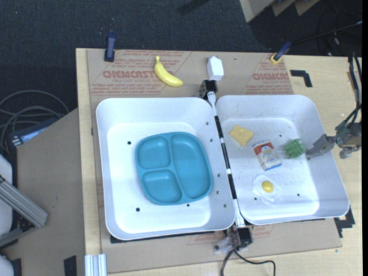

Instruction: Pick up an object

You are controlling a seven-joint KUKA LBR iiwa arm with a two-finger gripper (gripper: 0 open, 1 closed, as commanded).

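End effector (317, 148) at right bin's (322, 119) far edge, grip state unclear. Green toy (294, 148) just left of it; carton (267, 155), cheese wedge (241, 135) and fried egg (267, 186) farther left.

This looks like a robot lab. Two white bins (109, 125) sit on a cardboard-covered bench (132, 73), with clamps (110, 45) on its edge. Loose cables (23, 119) lie on dark carpet.
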